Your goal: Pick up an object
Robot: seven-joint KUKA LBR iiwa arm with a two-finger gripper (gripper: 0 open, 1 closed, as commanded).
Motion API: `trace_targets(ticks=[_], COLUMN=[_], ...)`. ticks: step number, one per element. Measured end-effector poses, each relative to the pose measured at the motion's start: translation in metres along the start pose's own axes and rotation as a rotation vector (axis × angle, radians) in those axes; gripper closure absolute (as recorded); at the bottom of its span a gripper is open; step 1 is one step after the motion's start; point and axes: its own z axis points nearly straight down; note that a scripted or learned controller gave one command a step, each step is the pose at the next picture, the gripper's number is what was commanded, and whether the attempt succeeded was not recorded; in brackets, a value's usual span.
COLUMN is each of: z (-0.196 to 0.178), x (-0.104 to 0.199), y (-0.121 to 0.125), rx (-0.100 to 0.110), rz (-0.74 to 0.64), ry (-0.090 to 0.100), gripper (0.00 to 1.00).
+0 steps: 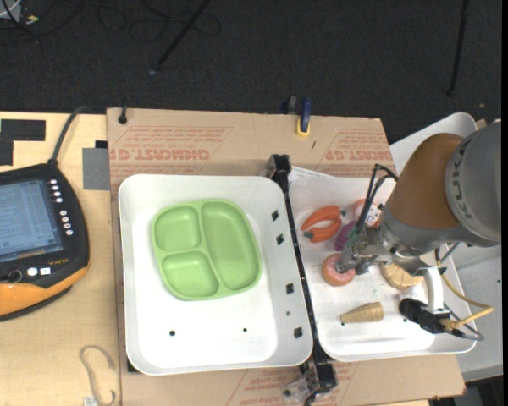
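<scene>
Red lettering is showing on the cardboard sheet (195, 142) under the bins, upside down and mirrored from this view, not readable for sure. Grey letters are running down the arm (457, 189) near the right edge, cut off, looks like "KU". The teach pendant (25, 239) at left is showing a lit screen, text too small to read.

The claw (349, 260) is reaching into the right bin (381, 345); cannot tell whether it is spread or pressed together. A pink round toy (337, 271) is lying right at its tip, apparently touching. An orange toy (323, 222) is sitting just up-left of it, an ice cream cone (362, 314) lying below, apart. A green divided plate (207, 249) is resting in the left bin (144, 311).
</scene>
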Motion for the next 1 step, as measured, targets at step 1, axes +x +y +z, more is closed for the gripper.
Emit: trace_targets(ticks=[1], z=[-0.0436], x=[0.0042], y=[-0.0042], rx=[0.001], rz=[-0.006], ry=[-0.007], gripper=[1.00])
